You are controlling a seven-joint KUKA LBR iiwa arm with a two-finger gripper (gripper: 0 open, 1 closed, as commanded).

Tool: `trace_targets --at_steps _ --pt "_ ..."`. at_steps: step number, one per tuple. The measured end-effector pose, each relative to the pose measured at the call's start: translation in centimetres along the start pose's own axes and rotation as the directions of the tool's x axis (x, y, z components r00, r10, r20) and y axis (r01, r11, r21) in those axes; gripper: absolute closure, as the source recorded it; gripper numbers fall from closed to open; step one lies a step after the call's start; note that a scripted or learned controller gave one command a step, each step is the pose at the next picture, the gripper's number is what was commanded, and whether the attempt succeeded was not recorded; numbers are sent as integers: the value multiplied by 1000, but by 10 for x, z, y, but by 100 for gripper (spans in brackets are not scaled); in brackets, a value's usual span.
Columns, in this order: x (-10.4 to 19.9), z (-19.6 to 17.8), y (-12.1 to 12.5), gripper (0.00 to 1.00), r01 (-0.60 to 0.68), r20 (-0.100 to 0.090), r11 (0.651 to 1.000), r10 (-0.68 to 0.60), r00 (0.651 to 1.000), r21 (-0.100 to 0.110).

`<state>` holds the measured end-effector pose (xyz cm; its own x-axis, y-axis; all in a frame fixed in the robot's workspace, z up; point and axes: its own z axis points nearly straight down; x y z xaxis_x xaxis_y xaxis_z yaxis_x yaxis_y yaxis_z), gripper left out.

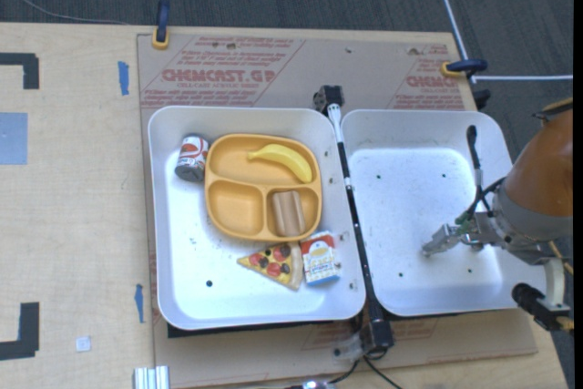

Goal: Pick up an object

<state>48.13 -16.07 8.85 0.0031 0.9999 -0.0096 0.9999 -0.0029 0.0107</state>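
Observation:
The left bin (173,196) holds an orange divided plate (223,205) with a banana (282,161) in its top section and a brown sausage-like piece (289,213) in its lower right section. A small can (191,158) lies left of the plate. A pizza slice (273,264) and a small carton (320,261) lie below the plate. My gripper (444,240) hangs low over the right bin (410,187), near its right side, pointing left. Nothing shows between its fingers.
The grey arm with its orange band (547,173) comes in from the right edge over the right bin. Clamps (161,25) (463,66) hold the cardboard sheet under the bins. A black bracket (328,96) sits between the bins at the top.

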Motion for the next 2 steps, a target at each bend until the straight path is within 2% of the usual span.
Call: trace_targets --at_steps 1,2 --pt "-58 -36 -1 0 4 -11 1000 -3 1000 10" --pt "-50 -3 0 0 10 -24 1000 -9 1000 13"
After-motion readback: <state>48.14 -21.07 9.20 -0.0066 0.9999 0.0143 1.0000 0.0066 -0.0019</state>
